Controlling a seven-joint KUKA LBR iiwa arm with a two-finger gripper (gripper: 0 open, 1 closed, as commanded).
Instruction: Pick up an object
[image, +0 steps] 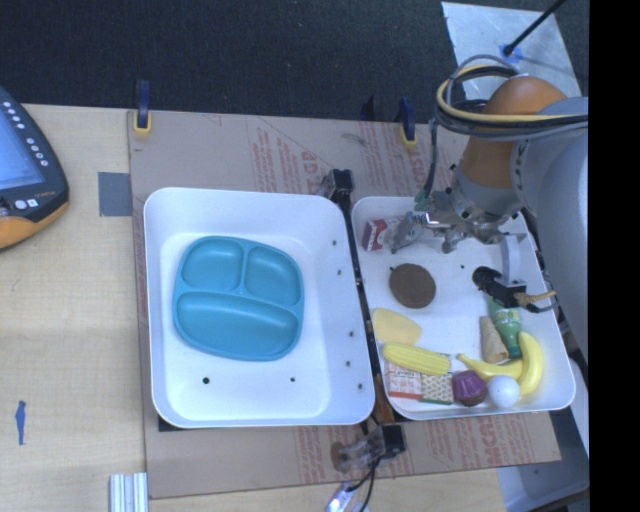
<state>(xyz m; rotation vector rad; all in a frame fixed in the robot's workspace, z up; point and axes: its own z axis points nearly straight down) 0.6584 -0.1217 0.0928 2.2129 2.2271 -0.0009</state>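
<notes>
A handheld controller (25, 165) lies at the far left of the wooden bench (60, 330). Next comes the left bin (165, 300), which holds a blue divided plate (240, 298) near its middle, with bare white floor all round it. The right bin (560, 385) is the crowded one: a brown round cookie (412, 285) sits just below the gripper (440, 228), apart from it; whether the claw is wide or narrow cannot be told from here. Along the near edge lie a yellow wedge (396, 325), a corn cob (417, 358), a flat printed packet (410, 383), a purple piece (467, 387), a white ball (503, 391) and a banana (527, 365). Open floor remains around the cookie. Both bins rest on brown cardboard (250, 150), and beyond the bench the floor is dark.
</notes>
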